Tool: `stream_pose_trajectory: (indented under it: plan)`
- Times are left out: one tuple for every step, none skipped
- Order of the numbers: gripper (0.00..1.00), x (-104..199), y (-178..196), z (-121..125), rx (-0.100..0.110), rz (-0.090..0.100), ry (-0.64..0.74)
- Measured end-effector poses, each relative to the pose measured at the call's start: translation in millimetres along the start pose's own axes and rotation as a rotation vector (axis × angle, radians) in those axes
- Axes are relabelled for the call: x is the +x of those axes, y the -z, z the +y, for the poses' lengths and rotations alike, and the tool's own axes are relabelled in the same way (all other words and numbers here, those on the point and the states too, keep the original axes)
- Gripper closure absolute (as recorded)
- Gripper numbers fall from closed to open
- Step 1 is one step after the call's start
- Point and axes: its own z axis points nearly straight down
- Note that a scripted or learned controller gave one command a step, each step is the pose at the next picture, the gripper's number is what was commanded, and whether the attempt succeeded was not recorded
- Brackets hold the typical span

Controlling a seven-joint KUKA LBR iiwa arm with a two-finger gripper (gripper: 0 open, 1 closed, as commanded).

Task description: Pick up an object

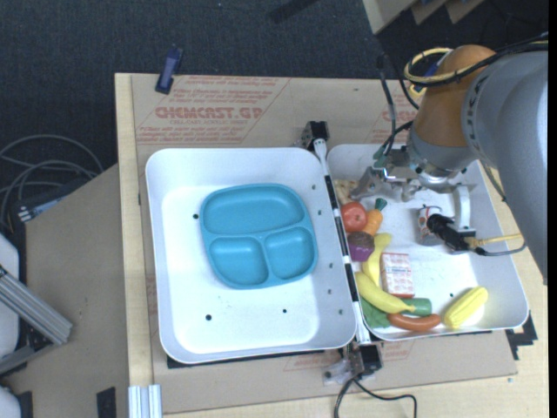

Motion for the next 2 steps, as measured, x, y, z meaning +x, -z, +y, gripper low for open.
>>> stream_pose_trajectory:
  plan:
    - [0.0,6.7,12.6,-55.4,0.008,0.007,0.002]
    - [0.0,-1.6,-4.8,-88.8,0.009,0.007,0.002]
